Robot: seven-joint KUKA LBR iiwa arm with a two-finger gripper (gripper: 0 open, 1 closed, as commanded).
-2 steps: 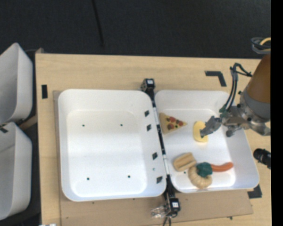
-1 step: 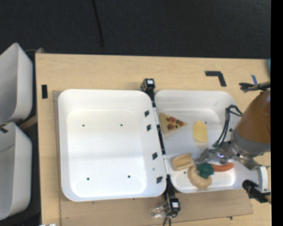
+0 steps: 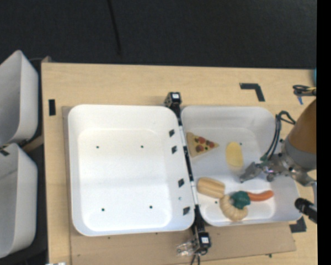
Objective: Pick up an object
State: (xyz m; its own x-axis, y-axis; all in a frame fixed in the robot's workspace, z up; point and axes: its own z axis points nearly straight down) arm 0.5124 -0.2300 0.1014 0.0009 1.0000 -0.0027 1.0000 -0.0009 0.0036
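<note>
The bench (image 3: 127,81) carries two white bins side by side: the left bin (image 3: 127,170) and the right bin (image 3: 231,120), their inner walls touching along a clipped seam. My arm (image 3: 303,134) enters from the right, orange band above the wrist, and reaches over the right bin. My gripper (image 3: 254,171) sits low over the right half of that bin; its fingers are spread wide, with nothing between them. The right bin holds six objects, one of each. The pizza slice (image 3: 201,144) lies near the seam. The bread roll (image 3: 211,187) lies below it. The tan pastry (image 3: 231,208) sits at the front wall, with the green piece (image 3: 241,199) resting on it. The yellow piece (image 3: 234,154) lies just left of my gripper. The orange carrot (image 3: 259,195) lies just below my fingertips, apart from them.
</note>
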